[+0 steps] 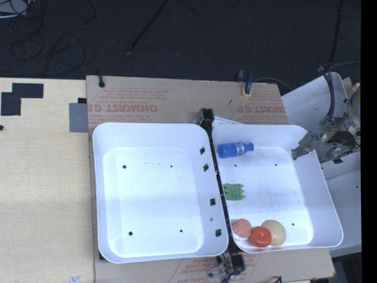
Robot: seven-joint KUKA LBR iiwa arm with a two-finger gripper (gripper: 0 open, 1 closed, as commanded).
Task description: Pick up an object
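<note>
The right bin point(321, 199) holds a blue bottle point(235, 149) lying on its side near the far left corner. A small green object point(234, 191) rests by the bin's left wall. At the near edge sit a pink piece point(241, 227), a red round object point(260, 236) and a beige round object point(274, 231), close together. My gripper point(306, 145) hangs over the right bin's far right rim, apart from all the objects, with nothing seen between its fingers.
The left bin point(118, 140) stands beside the right one, joined by a black divider strip point(215, 181). Both rest on a cardboard sheet point(147, 102). A blue and yellow clamp point(248, 84) sits at the cardboard's far edge.
</note>
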